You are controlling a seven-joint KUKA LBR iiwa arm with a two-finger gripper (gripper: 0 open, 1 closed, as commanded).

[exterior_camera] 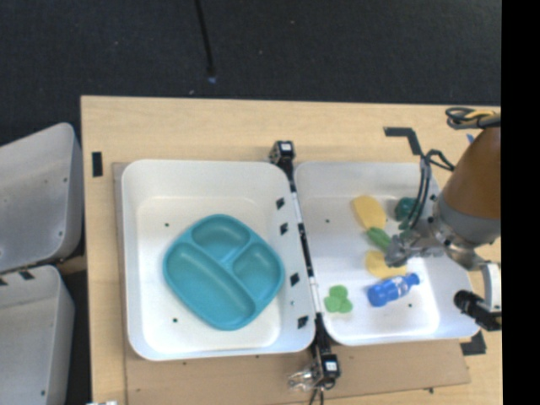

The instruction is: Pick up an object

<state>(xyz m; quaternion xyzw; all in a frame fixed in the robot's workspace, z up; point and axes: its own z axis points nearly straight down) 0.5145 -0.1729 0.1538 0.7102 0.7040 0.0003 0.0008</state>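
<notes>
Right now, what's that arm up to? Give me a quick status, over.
Gripper low in the right bin, amid the small items. Nothing seen held. Yellow piece and blue bottle just beside it, green piece crowding close. Teal tray alone in the left bin.

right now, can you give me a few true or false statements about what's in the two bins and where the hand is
1. A blue divided plate lies in the left bin. True.
2. The blue bottle lies in the left bin. False: it lies in the right bin, near the front.
3. The hand is over the right bin, among the small items. True.
4. The green piece rests on the divided plate. False: it sits on the right bin's floor, left of the blue bottle.
5. A yellow item lies in the right bin behind the hand. True.
</notes>
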